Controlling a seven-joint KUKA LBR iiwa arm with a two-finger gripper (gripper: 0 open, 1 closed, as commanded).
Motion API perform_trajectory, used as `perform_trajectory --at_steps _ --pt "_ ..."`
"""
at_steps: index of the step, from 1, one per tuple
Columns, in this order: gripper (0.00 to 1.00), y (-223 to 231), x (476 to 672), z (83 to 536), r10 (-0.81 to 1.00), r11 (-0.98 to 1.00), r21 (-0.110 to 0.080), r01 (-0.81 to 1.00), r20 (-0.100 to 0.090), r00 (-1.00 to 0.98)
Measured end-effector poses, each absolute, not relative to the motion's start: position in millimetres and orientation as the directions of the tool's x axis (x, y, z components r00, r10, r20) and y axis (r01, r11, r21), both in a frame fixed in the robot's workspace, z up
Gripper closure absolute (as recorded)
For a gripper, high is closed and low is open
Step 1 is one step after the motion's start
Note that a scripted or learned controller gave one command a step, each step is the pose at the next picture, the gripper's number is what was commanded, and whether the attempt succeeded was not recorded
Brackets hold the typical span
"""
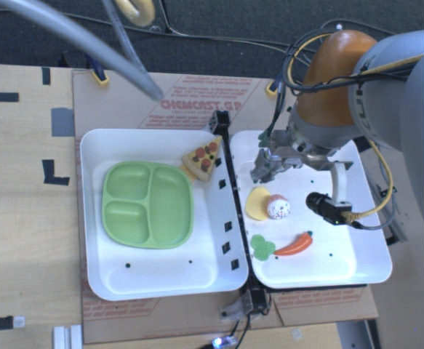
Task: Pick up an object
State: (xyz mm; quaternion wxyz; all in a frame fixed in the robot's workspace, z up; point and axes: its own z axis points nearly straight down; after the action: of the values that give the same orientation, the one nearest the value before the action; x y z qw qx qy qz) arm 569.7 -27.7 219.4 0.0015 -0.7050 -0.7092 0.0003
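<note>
**Arm poised over the right bin**

The grey arm [386, 71] comes in from the right, its orange band [335, 67] bulging above the wrist, and bends down so the gripper [268, 167] hangs over the upper left part of the right bin [364, 267]. From where I stand I cannot tell whether the fingers are spread or closed; they are a dark tangle against the white floor, and nothing shows between them.

Just below the gripper lies a yellow round piece [257, 204] with a small white speckled ball [278, 209] touching its right side. Nearer the front of the same bin sits an orange carrot [295, 245], its tip beside a green leafy piece [262, 249].

In the left bin [95, 267] a green divided plate [148, 204] lies flat, and a pizza slice [202, 160] rests near the divider between the bins. Both bins sit on cardboard [197, 97] on the desk [22, 217].
</note>
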Motion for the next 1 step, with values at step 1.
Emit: perform_trajectory --at_steps 1 --pt "1.0 19.6 546.0 230.7 1.0 0.006 -0.002 1.0 0.001 -0.006"
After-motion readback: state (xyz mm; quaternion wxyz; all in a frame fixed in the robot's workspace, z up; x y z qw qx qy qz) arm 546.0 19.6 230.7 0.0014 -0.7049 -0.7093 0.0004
